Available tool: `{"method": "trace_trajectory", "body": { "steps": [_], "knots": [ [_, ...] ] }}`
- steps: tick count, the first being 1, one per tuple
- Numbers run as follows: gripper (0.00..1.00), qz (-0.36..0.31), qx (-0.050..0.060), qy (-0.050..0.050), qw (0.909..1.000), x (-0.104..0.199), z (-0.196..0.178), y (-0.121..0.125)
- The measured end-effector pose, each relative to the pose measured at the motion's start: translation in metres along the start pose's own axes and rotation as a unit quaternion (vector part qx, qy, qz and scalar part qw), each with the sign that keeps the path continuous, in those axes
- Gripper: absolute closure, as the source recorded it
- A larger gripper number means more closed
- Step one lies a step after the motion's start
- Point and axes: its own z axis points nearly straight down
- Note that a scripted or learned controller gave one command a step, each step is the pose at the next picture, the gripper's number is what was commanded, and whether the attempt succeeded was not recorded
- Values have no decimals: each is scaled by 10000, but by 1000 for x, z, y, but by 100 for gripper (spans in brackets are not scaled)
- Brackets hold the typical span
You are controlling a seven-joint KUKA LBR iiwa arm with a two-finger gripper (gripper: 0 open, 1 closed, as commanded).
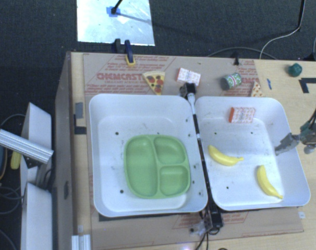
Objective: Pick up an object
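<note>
Over right bin's point(291, 120) right rim, just inside it, hangs gripper point(284, 145), low and pointing left; nothing visibly in its grasp, and whether released or clenched cannot tell at this size. Below it and a little left, near banana point(267, 182), lying lengthwise toward front right corner, apart from gripper. Farther left, second banana point(225, 157), curved, close to black divider point(196, 124) between bins, well apart from gripper. Near back wall of same bin, box point(242, 114), red and white, print too small to read. Filling much of left bin point(98, 139), green plate point(157, 166) with three compartments, lying flat, nearer front wall. Behind both bins, on cardboard point(116, 69), red lettering reads "CHEMCAST", with smaller red lines around it not legible. Along that strip, left to right: pizza slice point(155, 81); white card point(189, 76) with red print, unreadable; green can point(232, 80) on its side, label blurred; second pizza piece point(256, 89), touching right bin's back rim. At far back right of bench, teal knob point(295, 69). At cardboard's back edge, blue clamp point(128, 51) with yellow tip. Beyond bench, on dark floor, shiny sheet point(115, 14).
</note>
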Motion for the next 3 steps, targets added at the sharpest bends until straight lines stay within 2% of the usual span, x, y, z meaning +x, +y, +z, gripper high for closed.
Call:
{"method": "trace_trajectory", "body": {
  "steps": [1, 2, 3],
  "knots": [
    [0, -3, 10, 6, 10000, 40, 85, 9],
    [0, 7, 11, 5, 10000, 22, 159, -1],
    [100, 0, -7, 1, 10000, 22, 148, 0]
  ]
}}
